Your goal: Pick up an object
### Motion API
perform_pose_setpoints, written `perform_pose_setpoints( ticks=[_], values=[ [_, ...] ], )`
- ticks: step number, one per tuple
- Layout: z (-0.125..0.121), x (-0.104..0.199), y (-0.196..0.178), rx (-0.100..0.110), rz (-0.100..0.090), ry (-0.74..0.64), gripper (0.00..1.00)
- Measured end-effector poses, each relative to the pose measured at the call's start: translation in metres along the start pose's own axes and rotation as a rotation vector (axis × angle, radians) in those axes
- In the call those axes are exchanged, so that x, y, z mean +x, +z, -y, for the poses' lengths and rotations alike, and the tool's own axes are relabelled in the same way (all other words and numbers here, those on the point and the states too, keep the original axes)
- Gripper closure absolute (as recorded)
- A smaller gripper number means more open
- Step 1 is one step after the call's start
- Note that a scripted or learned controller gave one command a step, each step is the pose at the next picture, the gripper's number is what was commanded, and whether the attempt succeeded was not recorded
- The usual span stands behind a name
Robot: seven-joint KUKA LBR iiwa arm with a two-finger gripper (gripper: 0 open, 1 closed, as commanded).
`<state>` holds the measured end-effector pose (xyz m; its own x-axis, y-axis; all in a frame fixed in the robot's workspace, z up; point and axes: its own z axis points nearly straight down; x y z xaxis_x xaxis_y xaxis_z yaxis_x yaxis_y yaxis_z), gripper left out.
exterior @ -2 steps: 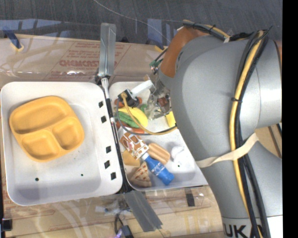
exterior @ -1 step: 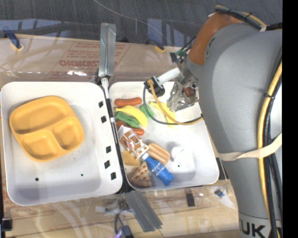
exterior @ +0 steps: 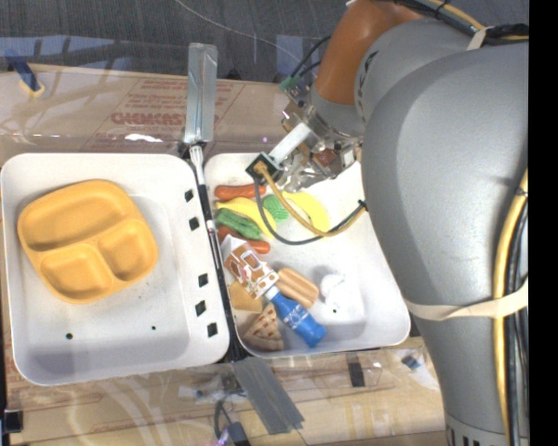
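Grey arm (exterior: 446, 184) overhead, gripper (exterior: 293, 179) over right bin (exterior: 377, 291)

You have 2 shallow white bins side by side on the bench (exterior: 93, 110). The right bin (exterior: 377, 291) sits directly under the jaws; the left bin (exterior: 37, 342) lies beside them, across a metal divider bar (exterior: 201, 91) between the bins.

Right bin (exterior: 383, 291) crowded with toys (exterior: 272, 291); right side seemingly passable.
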<state>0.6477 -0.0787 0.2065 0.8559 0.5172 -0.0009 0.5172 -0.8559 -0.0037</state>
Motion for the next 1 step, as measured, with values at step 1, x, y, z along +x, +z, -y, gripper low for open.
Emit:
perform_pose_setpoints(
  ticks=[1],
  values=[
    [0.0040,-0.0799,-0.0418,0.002,0.004,0.189,1.00]
  ],
)
